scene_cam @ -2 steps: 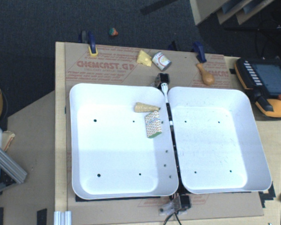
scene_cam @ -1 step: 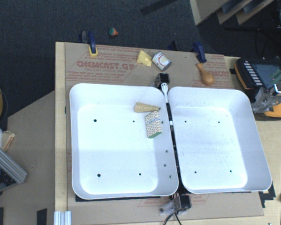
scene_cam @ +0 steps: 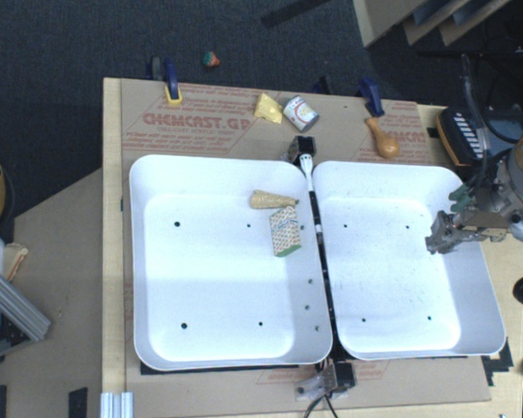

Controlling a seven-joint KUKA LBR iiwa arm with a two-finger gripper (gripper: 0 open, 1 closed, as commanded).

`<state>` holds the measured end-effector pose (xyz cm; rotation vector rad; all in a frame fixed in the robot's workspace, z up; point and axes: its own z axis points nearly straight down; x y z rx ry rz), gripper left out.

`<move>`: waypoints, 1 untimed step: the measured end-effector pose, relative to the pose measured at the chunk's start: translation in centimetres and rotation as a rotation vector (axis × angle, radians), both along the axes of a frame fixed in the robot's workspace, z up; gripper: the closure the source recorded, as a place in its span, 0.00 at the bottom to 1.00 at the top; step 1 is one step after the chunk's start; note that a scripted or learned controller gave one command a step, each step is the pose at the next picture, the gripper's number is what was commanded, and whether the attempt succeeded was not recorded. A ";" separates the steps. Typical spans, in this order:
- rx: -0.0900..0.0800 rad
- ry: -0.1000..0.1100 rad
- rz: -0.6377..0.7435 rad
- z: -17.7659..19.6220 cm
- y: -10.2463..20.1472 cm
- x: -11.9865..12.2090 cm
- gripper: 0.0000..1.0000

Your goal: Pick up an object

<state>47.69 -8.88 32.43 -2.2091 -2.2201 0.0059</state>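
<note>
Tool (scene_cam: pixel 441 237) over right bin's (scene_cam: pixel 394 342) right edge, grip state unclear; patterned packet (scene_cam: pixel 285 230) well apart, left bin (scene_cam: pixel 211 332)

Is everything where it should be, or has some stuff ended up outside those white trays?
Yes: a yellow wedge, a small white can and a wooden pear-shaped piece lie on the brown board behind the bins, and a small colourful bit on the carpet.
</note>
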 end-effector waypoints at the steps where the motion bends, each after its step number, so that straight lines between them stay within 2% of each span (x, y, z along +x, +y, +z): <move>1: -0.003 -0.026 0.007 10.0 8.3 8.1 1.00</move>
